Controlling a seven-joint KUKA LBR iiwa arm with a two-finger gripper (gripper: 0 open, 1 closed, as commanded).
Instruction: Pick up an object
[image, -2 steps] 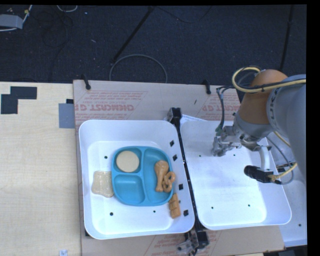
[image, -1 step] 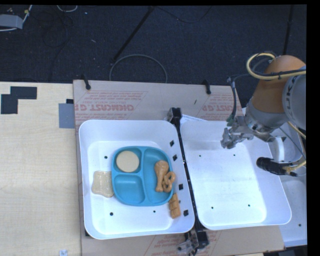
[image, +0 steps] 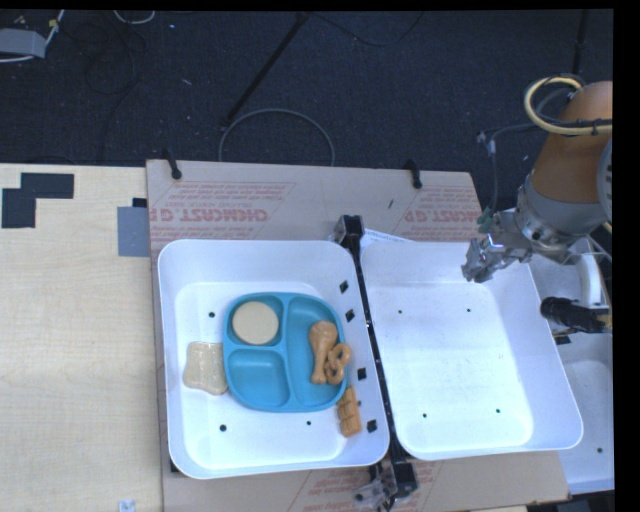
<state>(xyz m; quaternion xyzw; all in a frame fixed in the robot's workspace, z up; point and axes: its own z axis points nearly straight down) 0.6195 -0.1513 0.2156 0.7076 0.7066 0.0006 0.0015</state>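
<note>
Overhead, from the fixed camera, I see two shallow white plastic bins side by side. My grey two-finger gripper (image: 480, 262) hangs above the far right corner of the right bin (image: 470, 440), whose bare floor leaves open room. How far the jaws stand open I cannot tell; I see nothing between them. Well apart, the left bin (image: 190, 270) holds a blue compartmented plastic tray (image: 262, 385) carrying a round tan cracker (image: 254, 322) and a twisted brown pretzel (image: 329, 352). A pale bread slice (image: 205, 367) touches the tray's left edge; a small brown biscuit piece (image: 348, 412) lies by its near right corner.
</note>
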